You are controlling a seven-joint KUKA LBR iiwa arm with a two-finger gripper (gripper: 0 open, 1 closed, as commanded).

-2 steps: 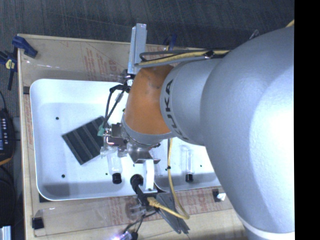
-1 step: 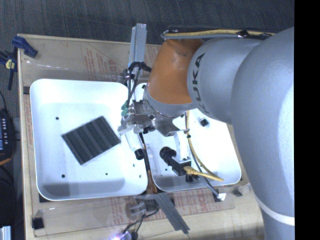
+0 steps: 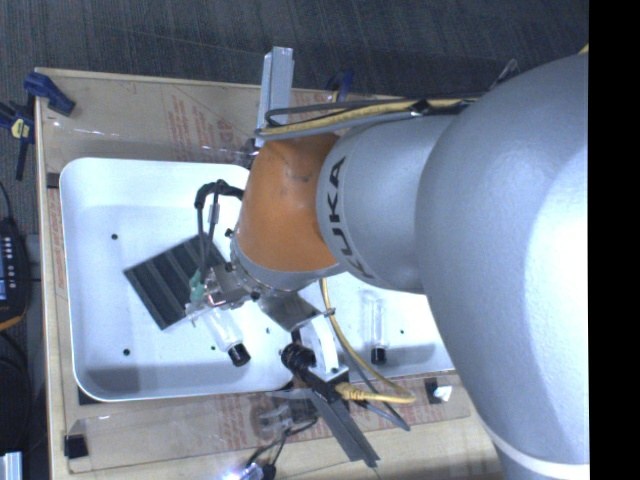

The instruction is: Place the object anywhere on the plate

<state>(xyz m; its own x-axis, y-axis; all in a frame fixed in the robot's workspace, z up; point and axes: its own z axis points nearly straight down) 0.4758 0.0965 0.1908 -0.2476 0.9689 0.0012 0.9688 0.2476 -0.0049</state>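
Grey arm [image 3: 470,218] over bins, blocking ridged dark plate [image 3: 172,278]; hand [image 3: 215,303] grip indiscernible.

The worktop [image 3: 150,118] is a pale wood-toned board printed with faint red markings, fitted with blue clamps [image 3: 45,90] at its far left corner and set over a dark grey carpeted floor [image 3: 150,18] under even light.

The grey arm [image 3: 470,188] reaches in from the right, filling the bench's right half. Its orange band [image 3: 285,208] sits over the bins' shared edge. The gripper [image 3: 215,303] points down-left over the left bin's near-right part.
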